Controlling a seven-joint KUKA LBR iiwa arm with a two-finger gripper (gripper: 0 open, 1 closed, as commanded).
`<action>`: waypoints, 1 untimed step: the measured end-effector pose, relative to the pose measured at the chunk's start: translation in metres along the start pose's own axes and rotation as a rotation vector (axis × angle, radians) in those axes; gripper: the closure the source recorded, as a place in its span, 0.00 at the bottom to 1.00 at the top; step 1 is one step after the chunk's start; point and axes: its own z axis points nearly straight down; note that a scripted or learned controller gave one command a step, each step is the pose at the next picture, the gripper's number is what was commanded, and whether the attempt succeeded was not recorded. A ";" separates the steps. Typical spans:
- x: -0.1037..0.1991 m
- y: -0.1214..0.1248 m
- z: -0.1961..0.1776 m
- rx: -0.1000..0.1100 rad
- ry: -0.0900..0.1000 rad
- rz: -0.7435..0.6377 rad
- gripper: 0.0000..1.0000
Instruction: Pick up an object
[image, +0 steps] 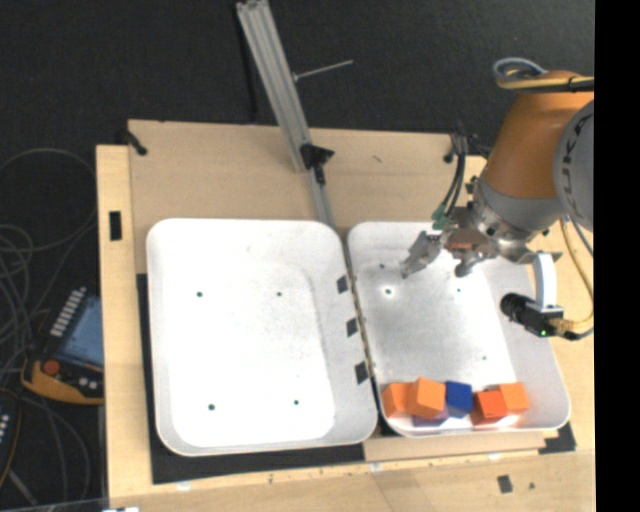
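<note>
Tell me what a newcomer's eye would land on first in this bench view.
The row of bright blocks, orange with one blue among them, packed along the near edge of the right bin. Next the arm's orange band at the right, with the gripper hanging open over that bin's far half, apart from the blocks. The left bin beside it is plain white.

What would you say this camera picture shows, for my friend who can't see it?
A grey and orange robot arm holds its claw open above the right white bin, gripping nothing. Orange blocks and a blue block sit in a row along that bin's near edge, and the left white bin lies beside it.
</note>
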 end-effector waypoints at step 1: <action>-0.026 0.055 0.097 0.004 -0.003 -0.005 0.00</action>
